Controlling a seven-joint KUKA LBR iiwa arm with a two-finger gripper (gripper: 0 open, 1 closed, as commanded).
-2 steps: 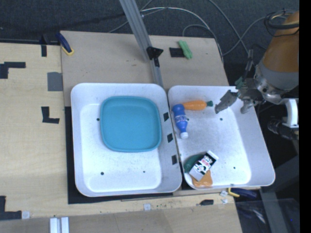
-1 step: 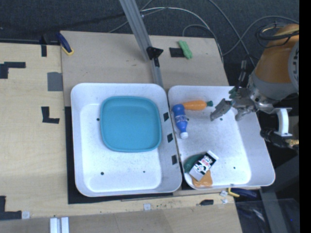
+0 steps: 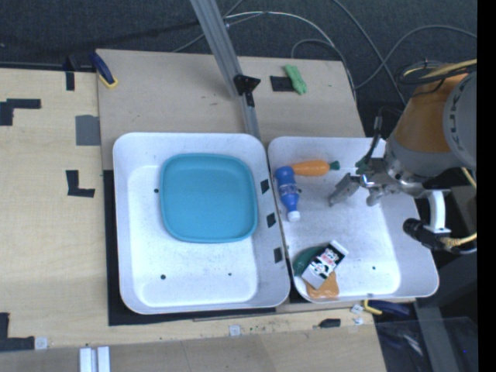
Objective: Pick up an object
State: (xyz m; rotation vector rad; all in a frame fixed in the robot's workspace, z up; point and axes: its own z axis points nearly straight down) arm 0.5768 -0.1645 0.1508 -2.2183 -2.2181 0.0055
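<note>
In the right bin (image 3: pixel 387 246) lie an orange carrot (image 3: pixel 313 168) with a green tip, a blue bottle (image 3: pixel 287 191) with a white cap beside it, and a black, white and orange packet (image 3: pixel 322 269) at the front left corner. My gripper (image 3: pixel 356 193) hovers over the bin's right half, its two fingers spread open with nothing between them. It stands to the right of the carrot and the bottle, apart from both.
The left bin (image 3: pixel 139 231) holds a turquoise square plate (image 3: pixel 208 197). A grey metal pole (image 3: pixel 225 45) slants over the bench behind the bins. A green object (image 3: pixel 295 79) lies on the board at the back. Cables trail at the upper right.
</note>
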